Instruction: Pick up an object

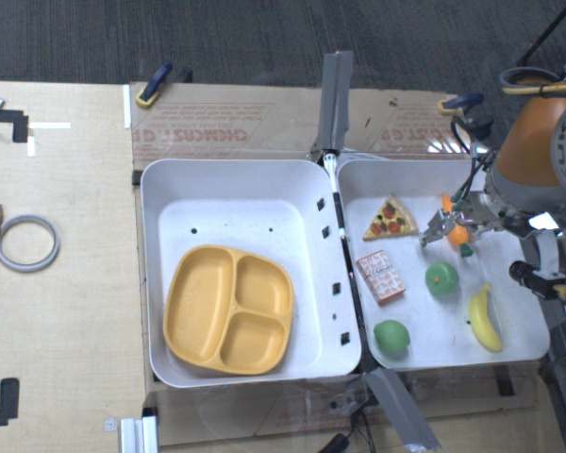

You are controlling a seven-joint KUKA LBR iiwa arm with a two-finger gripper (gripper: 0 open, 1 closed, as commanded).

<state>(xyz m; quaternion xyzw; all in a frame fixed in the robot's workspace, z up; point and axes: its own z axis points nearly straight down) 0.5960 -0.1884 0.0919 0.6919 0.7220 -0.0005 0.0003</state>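
Nearest the camera in the right bin (538,347) lies a green lime (391,337), close to the front wall. To its right a yellow banana (484,320) rests lengthwise near the right wall. A little farther back sit a small red and white box (380,277), lying flat at a tilt, and a green apple (441,279) to its right, apart from the box. Beyond them a pizza slice (391,219) lies toward the bin's back left part, its point aimed away from the camera.

The claw (445,231) hangs low over the middle of the right bin, just behind the apple, with an orange object (459,235) right at its tip. Whether that object sits between the fingers cannot be told, nor how far the claw is open.

In the left bin (170,196) a yellow plate (229,308) with 3 compartments lies toward the front. A roll of tape (25,242) rests on the desk (75,347) at far left.
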